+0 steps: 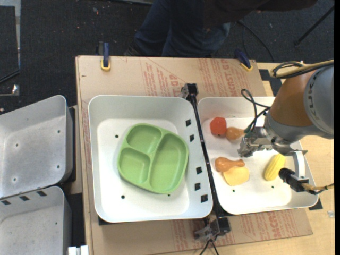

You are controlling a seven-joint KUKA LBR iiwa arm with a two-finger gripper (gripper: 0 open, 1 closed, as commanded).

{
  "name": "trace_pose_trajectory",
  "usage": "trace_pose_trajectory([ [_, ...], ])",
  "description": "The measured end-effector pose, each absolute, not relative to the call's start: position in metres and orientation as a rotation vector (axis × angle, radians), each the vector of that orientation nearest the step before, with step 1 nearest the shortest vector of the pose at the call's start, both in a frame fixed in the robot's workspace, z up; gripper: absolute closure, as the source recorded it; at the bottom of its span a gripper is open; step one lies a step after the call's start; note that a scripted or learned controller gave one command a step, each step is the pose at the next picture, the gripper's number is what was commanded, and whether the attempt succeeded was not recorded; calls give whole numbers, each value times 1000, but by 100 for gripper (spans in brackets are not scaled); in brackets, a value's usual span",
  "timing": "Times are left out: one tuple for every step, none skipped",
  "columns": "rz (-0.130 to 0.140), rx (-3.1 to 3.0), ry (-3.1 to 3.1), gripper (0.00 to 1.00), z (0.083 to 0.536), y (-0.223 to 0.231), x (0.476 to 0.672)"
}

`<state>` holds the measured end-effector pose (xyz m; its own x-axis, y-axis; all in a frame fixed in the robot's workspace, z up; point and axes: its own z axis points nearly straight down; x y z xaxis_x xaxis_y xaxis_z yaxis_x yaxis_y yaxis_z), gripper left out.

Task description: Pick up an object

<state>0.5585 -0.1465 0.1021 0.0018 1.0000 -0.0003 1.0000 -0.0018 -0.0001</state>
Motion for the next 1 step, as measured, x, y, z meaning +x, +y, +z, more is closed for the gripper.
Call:
trace_pose_trajectory([
  [3,2222,2215,100,152,-153,552],
])
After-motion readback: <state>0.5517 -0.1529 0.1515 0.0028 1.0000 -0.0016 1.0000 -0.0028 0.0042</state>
